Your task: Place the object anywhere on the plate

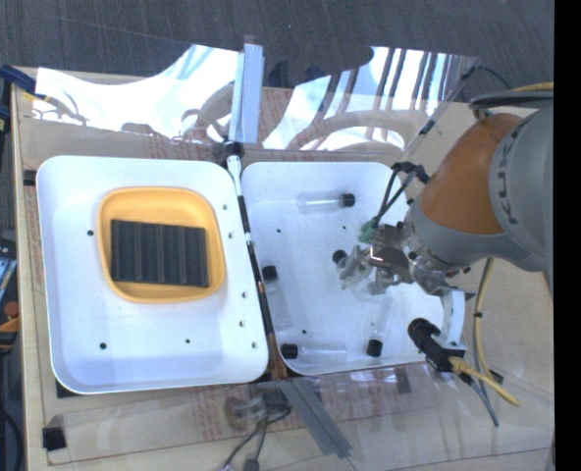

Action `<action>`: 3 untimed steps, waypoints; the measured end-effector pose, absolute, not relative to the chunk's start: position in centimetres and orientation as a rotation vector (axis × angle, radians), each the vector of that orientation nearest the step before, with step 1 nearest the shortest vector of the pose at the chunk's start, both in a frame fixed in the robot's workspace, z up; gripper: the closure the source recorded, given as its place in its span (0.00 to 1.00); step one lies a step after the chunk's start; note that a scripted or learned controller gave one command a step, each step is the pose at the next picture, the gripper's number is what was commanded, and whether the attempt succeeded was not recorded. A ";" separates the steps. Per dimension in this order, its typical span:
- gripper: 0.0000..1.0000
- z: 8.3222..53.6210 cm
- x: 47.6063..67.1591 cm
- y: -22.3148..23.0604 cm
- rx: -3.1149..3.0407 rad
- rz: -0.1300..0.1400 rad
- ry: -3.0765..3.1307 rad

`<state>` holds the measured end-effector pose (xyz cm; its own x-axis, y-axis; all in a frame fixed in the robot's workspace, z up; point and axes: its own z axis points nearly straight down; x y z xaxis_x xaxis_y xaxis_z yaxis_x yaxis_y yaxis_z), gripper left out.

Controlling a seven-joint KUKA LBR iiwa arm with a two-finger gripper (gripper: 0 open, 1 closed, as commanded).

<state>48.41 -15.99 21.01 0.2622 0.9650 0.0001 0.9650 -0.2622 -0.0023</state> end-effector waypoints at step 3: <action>1.00 24.7 63.1 -10.7 -1.818 0.001 -2.561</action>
<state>63.13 -10.66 24.70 -0.3301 0.9440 0.0005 0.9440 0.3301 -0.0013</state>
